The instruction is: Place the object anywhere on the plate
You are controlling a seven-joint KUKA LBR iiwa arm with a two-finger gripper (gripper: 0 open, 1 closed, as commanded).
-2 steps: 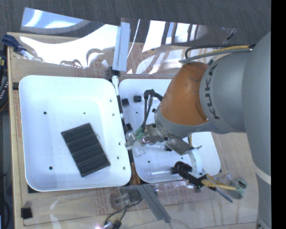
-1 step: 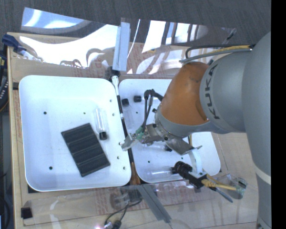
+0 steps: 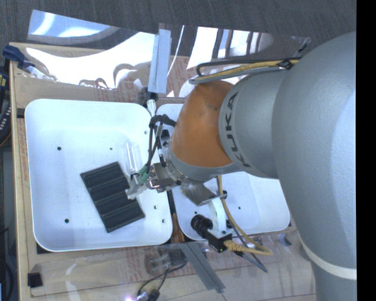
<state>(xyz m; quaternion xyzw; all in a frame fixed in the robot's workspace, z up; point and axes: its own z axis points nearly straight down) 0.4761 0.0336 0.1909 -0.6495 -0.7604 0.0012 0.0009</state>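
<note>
Big grey KUKA arm with its orange wrist band [image 3: 203,127] sits closest to us and covers most of the right white bin [image 3: 269,212]. We see the two-finger gripper [image 3: 138,179] low over the left white bin [image 3: 56,121], at the upper right edge of the dark ribbed rectangular plate [image 3: 111,196]. We cannot tell how the jaws stand, nor whether they carry any object. Plate's long axis runs diagonally, upper left to lower right, lying just left of and below the gripper, so we judge a release there lands on or near its edge.
</note>
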